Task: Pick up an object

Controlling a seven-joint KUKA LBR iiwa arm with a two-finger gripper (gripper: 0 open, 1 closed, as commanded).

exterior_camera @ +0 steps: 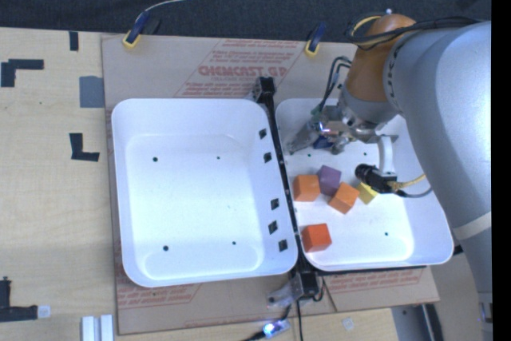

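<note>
The arm (bent down steeply) sets its gripper low in the right bin, grip seemingly unreadable.

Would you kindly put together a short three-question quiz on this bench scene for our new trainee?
1. True or false: the purple block lies in the left white bin.
2. How many orange blocks show in the right white bin?
3. Multiple choice: the small yellow block lies nearest to
A) the orange block beside it
B) the orange block near the front rim
C) the yellow clamp at the board's far edge

Key:
1. False; it lies in the right bin.
2. Three: one by the divider, one beside the yellow block, one near the front rim.
3. A
</note>
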